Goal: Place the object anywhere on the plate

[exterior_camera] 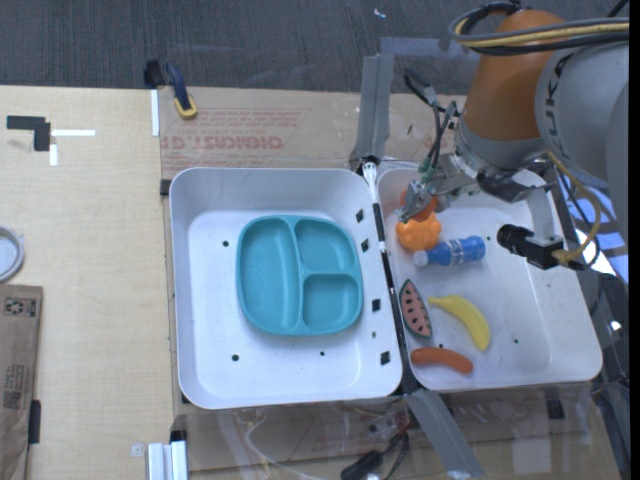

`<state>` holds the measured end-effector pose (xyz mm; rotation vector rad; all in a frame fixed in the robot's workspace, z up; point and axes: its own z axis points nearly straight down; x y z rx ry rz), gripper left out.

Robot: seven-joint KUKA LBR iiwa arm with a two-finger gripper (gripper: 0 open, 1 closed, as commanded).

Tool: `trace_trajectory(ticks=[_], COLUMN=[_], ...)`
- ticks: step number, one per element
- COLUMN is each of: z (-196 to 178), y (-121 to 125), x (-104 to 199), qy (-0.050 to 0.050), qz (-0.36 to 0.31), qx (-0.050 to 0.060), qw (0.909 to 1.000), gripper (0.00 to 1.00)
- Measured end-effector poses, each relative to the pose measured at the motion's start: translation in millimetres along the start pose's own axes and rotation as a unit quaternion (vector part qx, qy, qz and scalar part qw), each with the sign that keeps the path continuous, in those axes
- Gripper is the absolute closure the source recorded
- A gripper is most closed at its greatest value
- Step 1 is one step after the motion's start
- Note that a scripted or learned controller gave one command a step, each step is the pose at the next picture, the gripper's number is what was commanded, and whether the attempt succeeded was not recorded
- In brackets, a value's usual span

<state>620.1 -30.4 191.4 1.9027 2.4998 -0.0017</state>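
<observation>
A teal divided plate (270,268) lies in the middle of the left bin (200,308). In the right bin (545,318) an orange fruit (420,233) sits at the back left corner. A small orange-red piece (413,204) lies just behind it. My gripper (430,192) hangs low over that corner, right above the orange-red piece and the fruit. Whether it touches either one I cannot make out. The arm's body hides the back of the right bin.
Also in the right bin are a small clear bottle with a blue cap (452,252), a watermelon slice (415,310), a yellow banana (466,320) and a red-orange sausage-shaped piece (441,360). A raised wall (385,268) separates the bins.
</observation>
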Motion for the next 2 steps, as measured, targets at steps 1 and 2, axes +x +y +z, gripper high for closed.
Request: trace_trajectory(ticks=[1,2], z=[0.4,0.4], y=[-1.6,-1.6], x=[85.1,84.8], qy=[0.0,0.0], qz=[0.043,0.044], qx=[0.001,0.001], qw=[0.9991,0.999], gripper=[1.0,0.0])
